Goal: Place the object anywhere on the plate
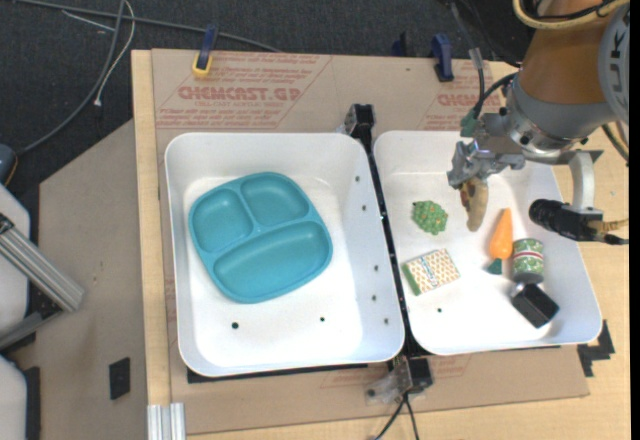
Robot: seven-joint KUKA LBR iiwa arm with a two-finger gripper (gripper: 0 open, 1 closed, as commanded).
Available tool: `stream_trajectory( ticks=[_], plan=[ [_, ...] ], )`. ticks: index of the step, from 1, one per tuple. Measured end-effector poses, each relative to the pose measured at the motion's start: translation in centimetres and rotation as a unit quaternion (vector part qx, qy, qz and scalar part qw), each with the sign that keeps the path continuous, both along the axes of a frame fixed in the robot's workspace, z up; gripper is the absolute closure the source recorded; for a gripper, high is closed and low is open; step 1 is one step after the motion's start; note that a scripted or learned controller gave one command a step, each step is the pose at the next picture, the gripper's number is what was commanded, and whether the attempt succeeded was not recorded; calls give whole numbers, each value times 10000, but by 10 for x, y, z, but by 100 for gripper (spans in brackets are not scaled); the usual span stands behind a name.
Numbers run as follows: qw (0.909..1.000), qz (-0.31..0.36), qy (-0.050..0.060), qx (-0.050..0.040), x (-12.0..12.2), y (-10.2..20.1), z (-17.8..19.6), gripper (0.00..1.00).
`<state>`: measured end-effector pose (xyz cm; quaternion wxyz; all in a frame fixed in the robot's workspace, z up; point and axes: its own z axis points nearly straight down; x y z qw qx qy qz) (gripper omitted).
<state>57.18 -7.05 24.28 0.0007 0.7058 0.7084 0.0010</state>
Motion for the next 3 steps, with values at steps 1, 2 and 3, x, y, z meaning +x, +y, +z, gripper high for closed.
stream_trajectory(
  ticks=[1,2,3],
  plan=[
    [10000,13,7,8,4,54,0,100],
    [10000,2,1,4,20,105,4,100],
    [10000,2,3,0,34,150,-1,100]
  ],
)
